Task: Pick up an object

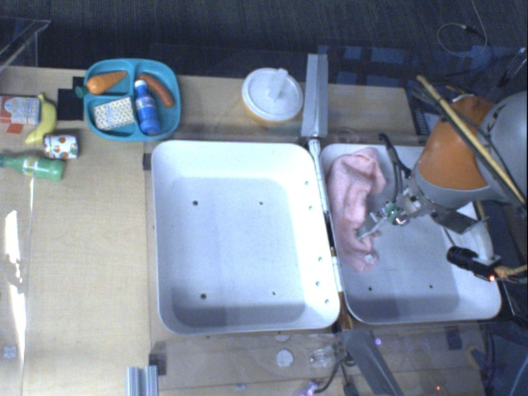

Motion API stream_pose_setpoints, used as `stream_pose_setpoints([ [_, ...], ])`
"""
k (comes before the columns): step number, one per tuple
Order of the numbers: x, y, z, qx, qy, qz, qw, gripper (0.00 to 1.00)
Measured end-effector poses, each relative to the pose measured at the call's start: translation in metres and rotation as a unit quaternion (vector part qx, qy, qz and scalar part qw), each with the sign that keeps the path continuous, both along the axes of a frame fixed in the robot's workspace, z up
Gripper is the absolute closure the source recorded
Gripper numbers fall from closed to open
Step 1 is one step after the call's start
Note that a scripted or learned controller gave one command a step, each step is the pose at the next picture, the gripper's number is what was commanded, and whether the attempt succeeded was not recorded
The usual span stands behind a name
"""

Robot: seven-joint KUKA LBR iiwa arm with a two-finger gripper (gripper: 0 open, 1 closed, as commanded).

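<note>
A crumpled pink cloth point(355, 205) lies along the left side of the right bin point(429, 287), from its top left corner down past the middle. The arm comes in from the right, its orange band above the wrist. My gripper point(369, 230) is low in the right bin, at the cloth's right edge near its lower part, and it touches or overlaps the fabric there. I cannot tell whether cloth is between the fingers.
The left bin point(239, 238) sits beside the right one, with a metal divider post point(313, 97) at the back between them. A white-lidded yellow container point(272, 96), a blue tray of toy food point(132, 99) and small items point(37, 139) lie on the bench.
</note>
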State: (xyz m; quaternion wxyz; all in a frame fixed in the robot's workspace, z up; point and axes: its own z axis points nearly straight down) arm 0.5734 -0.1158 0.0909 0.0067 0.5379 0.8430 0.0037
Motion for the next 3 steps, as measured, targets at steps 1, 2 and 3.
stream_pose_setpoints([
  [1, 0.062, 0.027, -0.001, 0.0019, 0.001, -0.131, 0.9913, 0.00],
  [2, 0.097, -0.048, -0.003, 0.0005, 0.005, -0.139, 0.9903, 0.00],
  [3, 0.097, 0.017, -0.002, 0.0016, 0.005, -0.132, 0.9913, 0.00],
])
